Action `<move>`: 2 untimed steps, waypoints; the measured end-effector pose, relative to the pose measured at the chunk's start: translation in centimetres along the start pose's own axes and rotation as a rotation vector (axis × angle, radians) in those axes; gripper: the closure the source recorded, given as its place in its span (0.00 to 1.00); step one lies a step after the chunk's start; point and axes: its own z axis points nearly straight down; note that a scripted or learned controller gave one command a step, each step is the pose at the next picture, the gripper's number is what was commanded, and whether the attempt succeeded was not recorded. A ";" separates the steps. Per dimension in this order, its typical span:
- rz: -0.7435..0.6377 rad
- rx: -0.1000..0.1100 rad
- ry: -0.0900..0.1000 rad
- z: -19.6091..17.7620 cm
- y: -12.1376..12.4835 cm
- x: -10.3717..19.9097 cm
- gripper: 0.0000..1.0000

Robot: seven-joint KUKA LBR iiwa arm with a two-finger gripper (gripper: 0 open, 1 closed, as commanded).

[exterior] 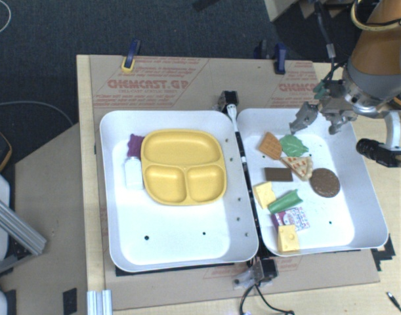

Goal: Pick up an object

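My gripper (pixel 319 122) hangs over the far part of the right bin (pixel 364 176), open, with nothing between its spread fingers (pixel 304 118). Just below and left of it lie a green piece (pixel 294 144) and an orange waffle piece (pixel 270 146). Nearer the front are a tan wedge (pixel 300 167), a dark brown bar (pixel 277 174), a round brown cookie (pixel 325 182), a yellow cheese block (pixel 264 193), a green pickle (pixel 285 201), a pink packet (pixel 298 219) and a yellow cube (pixel 287 239).
The left bin (pixel 180 241) holds a yellow divided plate (pixel 184 166), with a purple item (pixel 134 145) and a white bottle (pixel 132 172) at its left. The grey and orange arm (pixel 377 51) comes in from the upper right. Clamps (pixel 129 56) sit on the board's far edge.
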 end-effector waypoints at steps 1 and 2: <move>-0.002 -0.013 -0.002 -0.8 0.2 0.0 0.00; -0.002 -0.009 -0.002 3.6 0.7 -0.2 0.00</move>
